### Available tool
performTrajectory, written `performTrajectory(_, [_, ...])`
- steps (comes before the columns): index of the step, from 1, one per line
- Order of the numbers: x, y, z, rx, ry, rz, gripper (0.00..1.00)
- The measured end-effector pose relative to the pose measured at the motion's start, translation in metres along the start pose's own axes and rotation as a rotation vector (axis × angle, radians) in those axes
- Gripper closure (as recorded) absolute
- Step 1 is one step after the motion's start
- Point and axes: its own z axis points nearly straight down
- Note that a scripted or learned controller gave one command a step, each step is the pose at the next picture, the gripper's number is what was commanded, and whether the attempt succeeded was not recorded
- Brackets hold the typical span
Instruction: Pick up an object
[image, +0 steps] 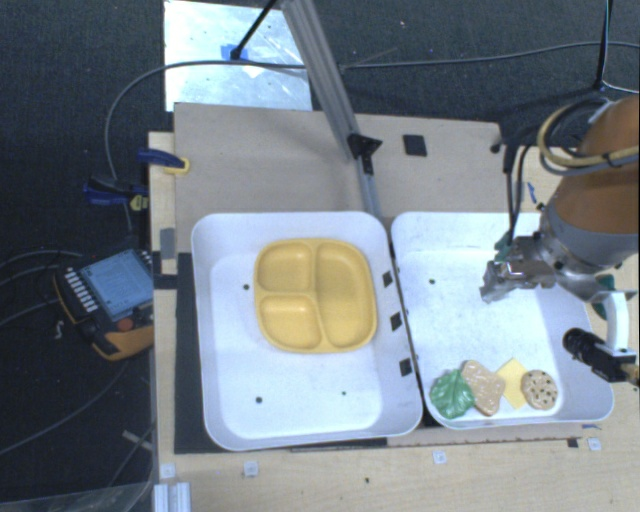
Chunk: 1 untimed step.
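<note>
Along the front edge of the right bin (450, 240) lie several small food pieces: a green leaf (452, 393), a tan toast slice (485, 387), a yellow cheese wedge (513, 381) and a round cookie (539, 388). My gripper (500, 280) hangs over the middle right of that bin, well behind the food and apart from it. Nothing shows between its fingers.
The left bin (230, 400) holds a yellow divided plate (315, 296) near its middle. A slanted metal pole (330, 80) rises behind the bins. Clamps and a blue device (108, 290) sit off the bench at the left.
</note>
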Motion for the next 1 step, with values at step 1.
performTrajectory(1, [0.0517, 0.0021, -0.0002, 0.0, 0.0, 0.0, 1.0])
